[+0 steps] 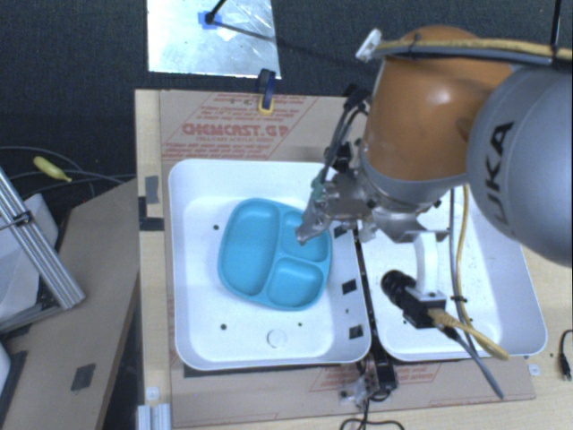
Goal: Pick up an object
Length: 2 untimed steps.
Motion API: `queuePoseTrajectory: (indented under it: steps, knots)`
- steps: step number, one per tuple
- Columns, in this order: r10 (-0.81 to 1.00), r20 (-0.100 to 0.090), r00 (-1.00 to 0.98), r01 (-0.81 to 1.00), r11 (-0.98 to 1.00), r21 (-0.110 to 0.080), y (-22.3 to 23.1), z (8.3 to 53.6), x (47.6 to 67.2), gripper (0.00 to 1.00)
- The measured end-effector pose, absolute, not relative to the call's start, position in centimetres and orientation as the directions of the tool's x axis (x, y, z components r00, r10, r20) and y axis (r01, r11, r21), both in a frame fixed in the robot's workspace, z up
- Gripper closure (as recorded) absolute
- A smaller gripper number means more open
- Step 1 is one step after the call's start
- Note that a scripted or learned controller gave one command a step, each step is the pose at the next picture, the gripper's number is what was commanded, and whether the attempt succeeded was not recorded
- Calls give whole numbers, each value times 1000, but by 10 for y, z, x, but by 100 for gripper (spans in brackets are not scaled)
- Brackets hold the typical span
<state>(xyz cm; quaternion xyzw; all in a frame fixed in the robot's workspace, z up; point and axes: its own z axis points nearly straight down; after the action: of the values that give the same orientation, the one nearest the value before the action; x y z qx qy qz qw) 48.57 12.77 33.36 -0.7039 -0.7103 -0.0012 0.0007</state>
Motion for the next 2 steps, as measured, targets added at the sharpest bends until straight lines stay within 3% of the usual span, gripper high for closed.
queuePoseTrajectory:
  steps: [1,2]
  knots:
    - [1000,5,-9,1000,9,9,167,405,487,0]
    - [1000,8,-7,1000,6,18,178,542,487,0]
